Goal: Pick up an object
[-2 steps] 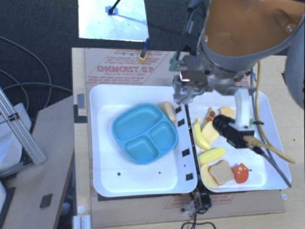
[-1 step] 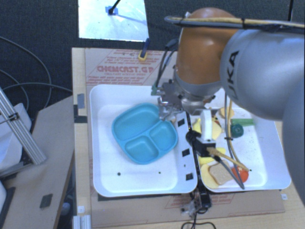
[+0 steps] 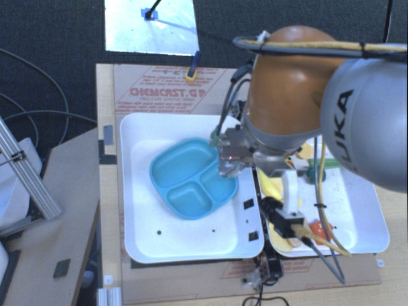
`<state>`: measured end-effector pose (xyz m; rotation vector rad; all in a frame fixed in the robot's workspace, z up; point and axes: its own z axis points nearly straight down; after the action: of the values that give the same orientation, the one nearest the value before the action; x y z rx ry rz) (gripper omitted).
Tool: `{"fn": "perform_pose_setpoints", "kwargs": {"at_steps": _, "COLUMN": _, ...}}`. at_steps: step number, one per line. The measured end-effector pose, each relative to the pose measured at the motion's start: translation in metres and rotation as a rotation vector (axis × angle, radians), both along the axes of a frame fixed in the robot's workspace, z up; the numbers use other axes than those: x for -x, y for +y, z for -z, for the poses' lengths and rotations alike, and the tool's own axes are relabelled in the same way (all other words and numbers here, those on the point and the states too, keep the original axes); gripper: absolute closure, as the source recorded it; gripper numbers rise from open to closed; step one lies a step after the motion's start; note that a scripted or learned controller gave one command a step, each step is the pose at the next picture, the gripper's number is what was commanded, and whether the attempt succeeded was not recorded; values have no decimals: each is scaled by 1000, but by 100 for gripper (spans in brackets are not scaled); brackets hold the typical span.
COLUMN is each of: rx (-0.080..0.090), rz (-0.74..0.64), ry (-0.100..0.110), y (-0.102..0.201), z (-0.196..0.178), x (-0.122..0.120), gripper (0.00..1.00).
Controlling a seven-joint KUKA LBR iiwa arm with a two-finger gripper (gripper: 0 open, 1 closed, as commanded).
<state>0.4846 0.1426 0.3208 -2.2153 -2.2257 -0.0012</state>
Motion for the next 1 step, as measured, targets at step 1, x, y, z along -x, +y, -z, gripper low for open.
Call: {"fn": "perform_pose_setpoints", "kwargs": {"at_steps": 1, "rx": -4, "rz": 0, "ry": -14, "y": 6, "z": -106, "x": -3, "gripper": 100}}
